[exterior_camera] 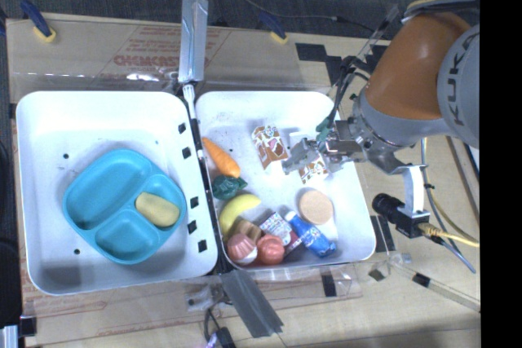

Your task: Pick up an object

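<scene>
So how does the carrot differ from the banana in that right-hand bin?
The carrot is orange and tapers toward its upper end; the banana is yellow and curved. The carrot lies higher in the view, close to the divider between the bins, while the banana lies lower, just above the pile of small items. Both are toy-like foods lying flat in the right bin.

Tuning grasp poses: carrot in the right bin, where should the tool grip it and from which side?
Probably across the middle of the carrot, coming straight down from above. It lies flat and slanted, its upper-left end close to the divider wall of the right bin, so closing across its narrow width looks easiest. The green leafy piece sits at its lower end; stay off that.
</scene>
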`<state>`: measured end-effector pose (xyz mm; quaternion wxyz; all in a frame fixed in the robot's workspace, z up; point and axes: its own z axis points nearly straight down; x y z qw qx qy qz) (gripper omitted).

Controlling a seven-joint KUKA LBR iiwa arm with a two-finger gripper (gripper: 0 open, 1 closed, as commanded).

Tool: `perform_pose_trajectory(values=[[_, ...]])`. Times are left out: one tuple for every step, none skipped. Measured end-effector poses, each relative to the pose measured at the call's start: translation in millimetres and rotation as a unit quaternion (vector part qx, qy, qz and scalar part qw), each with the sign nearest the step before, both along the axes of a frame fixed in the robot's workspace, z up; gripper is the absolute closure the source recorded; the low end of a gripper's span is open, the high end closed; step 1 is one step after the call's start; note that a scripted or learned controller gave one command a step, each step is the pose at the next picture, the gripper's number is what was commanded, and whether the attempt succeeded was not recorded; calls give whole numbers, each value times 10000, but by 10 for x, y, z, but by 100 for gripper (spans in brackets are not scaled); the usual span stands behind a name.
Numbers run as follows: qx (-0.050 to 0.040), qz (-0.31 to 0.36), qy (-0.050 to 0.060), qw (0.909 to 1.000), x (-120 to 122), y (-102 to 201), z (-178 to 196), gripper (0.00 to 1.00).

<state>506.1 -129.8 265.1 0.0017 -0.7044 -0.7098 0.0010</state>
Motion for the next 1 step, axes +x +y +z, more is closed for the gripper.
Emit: perform_pose_trajectory(values=[[-6, 67, 23, 10000, 343, -623, -561, 0]])
